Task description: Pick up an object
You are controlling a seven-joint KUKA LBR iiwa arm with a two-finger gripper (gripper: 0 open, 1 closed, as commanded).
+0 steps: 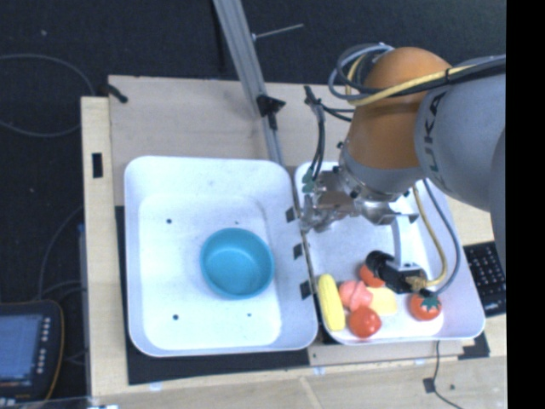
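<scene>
Hovering my gripper (317,214) at the right bin's (456,326) top-left corner; can't tell its state. Toy pile (375,301) lies toward the near edge, well apart. Corn (330,302) runs along the left wall, nearest me.

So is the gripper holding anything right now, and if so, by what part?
Cannot be told. The gripper sits over the right bin's upper left corner, apart from the toy foods lower down; no object shows between its fingers.
</scene>
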